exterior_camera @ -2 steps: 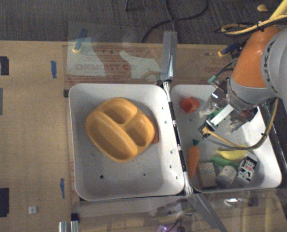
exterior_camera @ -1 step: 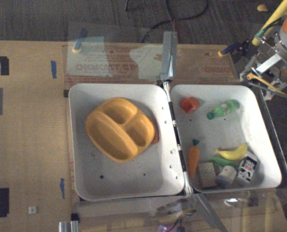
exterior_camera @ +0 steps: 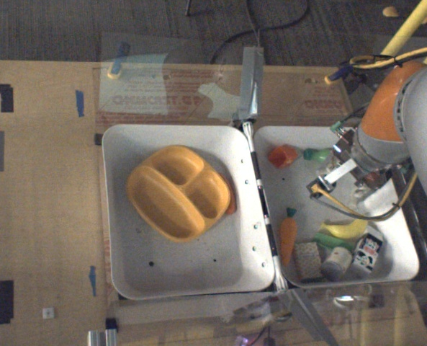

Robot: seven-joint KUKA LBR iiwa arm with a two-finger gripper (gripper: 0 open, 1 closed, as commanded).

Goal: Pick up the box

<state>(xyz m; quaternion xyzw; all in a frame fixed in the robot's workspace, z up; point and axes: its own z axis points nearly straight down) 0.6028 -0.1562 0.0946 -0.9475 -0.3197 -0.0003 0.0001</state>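
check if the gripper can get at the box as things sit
Probably yes, but tight. The box lies uncovered in the right bin, below the gripper in the view. A banana and a grey can crowd it from the view's left and may hinder the grasp.

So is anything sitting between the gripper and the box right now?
Partly. The banana lies across the right bin between the gripper and the box, its end near the box's corner. A grey can crowds the box's left side. Nothing lies on top of the box.
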